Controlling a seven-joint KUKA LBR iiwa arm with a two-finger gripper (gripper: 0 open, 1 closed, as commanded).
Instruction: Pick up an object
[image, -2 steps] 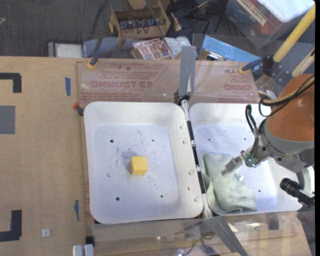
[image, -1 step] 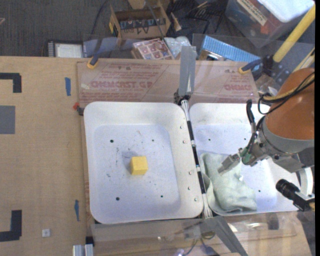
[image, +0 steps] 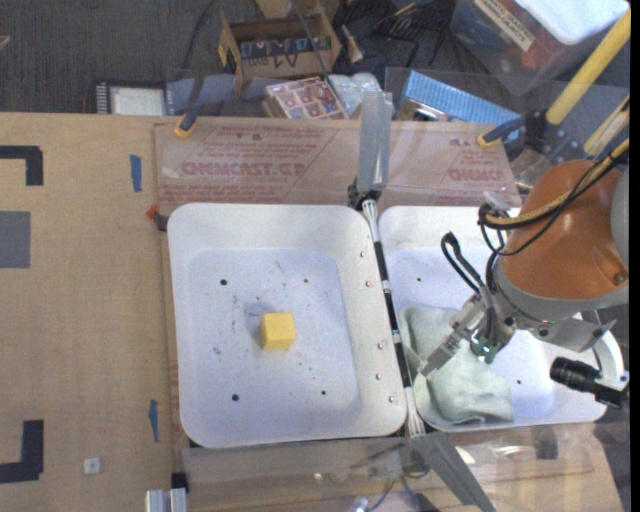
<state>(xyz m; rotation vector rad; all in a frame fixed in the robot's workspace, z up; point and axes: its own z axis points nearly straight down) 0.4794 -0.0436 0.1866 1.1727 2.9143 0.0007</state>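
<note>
A small yellow cube (image: 279, 331) lies near the middle of the left bin (image: 200, 240). A pale green crumpled cloth (image: 462, 388) rests in the front left part of the right bin (image: 420, 240). My gripper (image: 436, 359) is low over the right bin, slanting down to the left, with its tip at the cloth's left part. Whether it touches or grips the cloth cannot be made out. The arm's orange band (image: 565, 240) hangs above the right bin and hides part of it.
A grey divider post (image: 374, 150) stands behind the seam between the bins. Black cables (image: 462, 262) loop from the wrist over the right bin. Cardboard (image: 80, 300) covers the bench to the left, and boxes and clutter lie at the back.
</note>
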